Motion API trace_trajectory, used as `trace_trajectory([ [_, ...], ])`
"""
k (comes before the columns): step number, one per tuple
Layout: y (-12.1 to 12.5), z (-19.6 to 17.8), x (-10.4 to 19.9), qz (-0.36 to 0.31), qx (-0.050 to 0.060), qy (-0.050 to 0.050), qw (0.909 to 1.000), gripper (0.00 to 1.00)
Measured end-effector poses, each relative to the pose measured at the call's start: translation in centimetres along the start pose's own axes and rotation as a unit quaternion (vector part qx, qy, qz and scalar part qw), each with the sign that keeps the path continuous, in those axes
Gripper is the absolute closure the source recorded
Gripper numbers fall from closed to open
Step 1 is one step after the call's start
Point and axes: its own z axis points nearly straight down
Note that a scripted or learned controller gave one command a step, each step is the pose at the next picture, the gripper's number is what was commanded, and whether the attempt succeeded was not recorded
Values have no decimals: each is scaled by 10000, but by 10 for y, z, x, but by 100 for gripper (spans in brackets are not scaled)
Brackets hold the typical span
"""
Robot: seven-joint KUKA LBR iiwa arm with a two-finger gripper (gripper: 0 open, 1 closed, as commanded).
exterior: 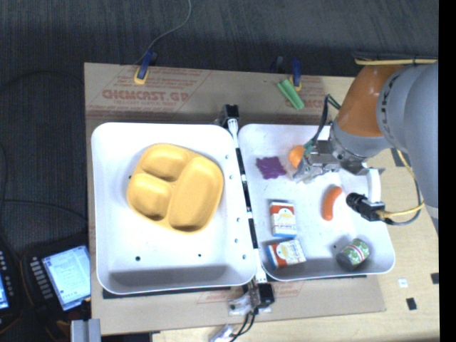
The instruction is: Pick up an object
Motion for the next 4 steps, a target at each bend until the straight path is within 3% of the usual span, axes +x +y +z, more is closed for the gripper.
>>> trace_trajectory([
  [1,0,0,0,0,3,0,10000,0],
  [2,0,-10,0,-1,3,-3,10000,100],
  [3,0,-9,0,-2,4,-3,10000,0],
  [4,0,-19,0,-2,4,-5,10000,100],
])
